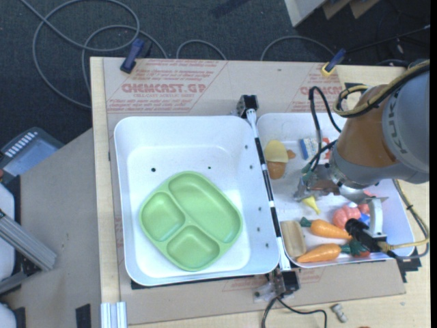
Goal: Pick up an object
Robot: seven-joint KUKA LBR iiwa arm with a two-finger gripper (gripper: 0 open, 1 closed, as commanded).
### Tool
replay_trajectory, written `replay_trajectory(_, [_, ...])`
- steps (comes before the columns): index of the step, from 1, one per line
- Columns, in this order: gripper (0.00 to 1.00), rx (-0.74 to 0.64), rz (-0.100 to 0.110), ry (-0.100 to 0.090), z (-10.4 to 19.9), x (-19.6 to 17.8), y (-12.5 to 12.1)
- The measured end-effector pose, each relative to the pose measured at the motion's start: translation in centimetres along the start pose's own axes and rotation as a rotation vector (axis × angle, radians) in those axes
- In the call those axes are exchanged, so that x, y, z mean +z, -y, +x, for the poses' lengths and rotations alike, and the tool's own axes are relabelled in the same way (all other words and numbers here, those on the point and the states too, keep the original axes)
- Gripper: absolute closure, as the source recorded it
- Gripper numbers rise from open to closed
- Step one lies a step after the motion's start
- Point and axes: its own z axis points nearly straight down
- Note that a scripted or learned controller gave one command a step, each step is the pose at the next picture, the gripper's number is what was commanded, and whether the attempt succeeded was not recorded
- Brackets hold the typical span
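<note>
Camera view: cardboard-topped bench (pixel 171 80), cabled floor (pixel 68 19)

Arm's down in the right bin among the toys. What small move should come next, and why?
Probably a short straight lift to test the grasp. The gripper sits low in the right bin, beside a small yellow piece and near the carrots; whether it has anything can't be told from here.

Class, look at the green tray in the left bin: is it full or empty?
Empty. The green tray lies flat in the left bin, and all three of its compartments show bare green.
</note>
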Motion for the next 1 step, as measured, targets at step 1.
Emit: replay_trajectory(1, [1.0, -0.003, -0.002, -0.001, 7.99, -9.09, -3.03])
